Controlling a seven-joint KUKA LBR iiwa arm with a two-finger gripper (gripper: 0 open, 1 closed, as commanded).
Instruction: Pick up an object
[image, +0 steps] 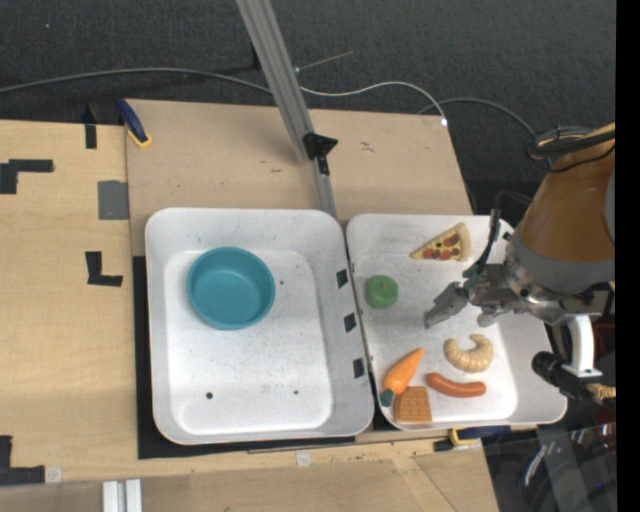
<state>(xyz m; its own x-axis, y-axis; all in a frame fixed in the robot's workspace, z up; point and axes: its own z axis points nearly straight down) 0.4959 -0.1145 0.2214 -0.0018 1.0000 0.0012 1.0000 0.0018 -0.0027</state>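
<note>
Camera view: tool (463, 306) fingers spread, holding nothing, above croissant (470, 352)

No readable text, labels, brands or numbers anywhere. Only black tape marks (98, 268) on the bench (60, 330), too plain to read as signs.

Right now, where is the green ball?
In the camera view, the green ball sits in the right bin, near its left wall, below and left of the pizza slice and above the carrot.
</note>
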